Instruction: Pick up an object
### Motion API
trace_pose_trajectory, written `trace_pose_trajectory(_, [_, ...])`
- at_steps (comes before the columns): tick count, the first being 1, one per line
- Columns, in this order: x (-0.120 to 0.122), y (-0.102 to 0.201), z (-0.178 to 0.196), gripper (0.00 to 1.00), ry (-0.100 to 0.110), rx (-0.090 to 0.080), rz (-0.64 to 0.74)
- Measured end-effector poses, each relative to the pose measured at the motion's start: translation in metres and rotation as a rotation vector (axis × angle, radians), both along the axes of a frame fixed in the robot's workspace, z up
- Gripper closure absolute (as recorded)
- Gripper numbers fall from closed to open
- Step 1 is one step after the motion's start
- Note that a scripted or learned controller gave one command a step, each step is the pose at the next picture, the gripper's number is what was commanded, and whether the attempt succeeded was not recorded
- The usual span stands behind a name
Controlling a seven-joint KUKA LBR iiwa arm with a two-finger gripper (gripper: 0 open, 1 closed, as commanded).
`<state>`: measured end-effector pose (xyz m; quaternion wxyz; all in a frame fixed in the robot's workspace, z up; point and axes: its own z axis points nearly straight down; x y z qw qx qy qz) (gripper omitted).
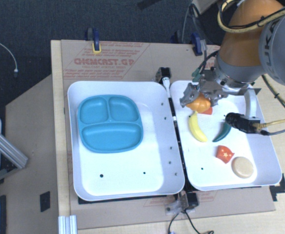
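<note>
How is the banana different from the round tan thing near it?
The banana is yellow, while the round tan thing is pale beige. The banana is long and curved; the round tan thing is a flat-looking disc. The banana lies near the left wall of the right bin, just below the pincer; the round tan thing sits toward the front right corner. Both rest in the same white bin.

Two shallow white plastic bins sit side by side: the left bin (84,145) and the right bin (264,172). One blue three-compartment plate (111,123). One yellow banana (197,128). One round orange fruit (199,103). One teal curved pepper (222,132). One small red piece (224,153). One beige round disc (242,166).
</note>
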<state>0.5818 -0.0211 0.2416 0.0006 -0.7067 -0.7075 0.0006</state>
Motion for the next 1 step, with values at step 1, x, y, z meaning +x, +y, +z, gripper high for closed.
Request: trace_pose_trajectory(1, [0.0183, 0.0555, -0.0109, 1.0, -0.004, -0.001, 0.001])
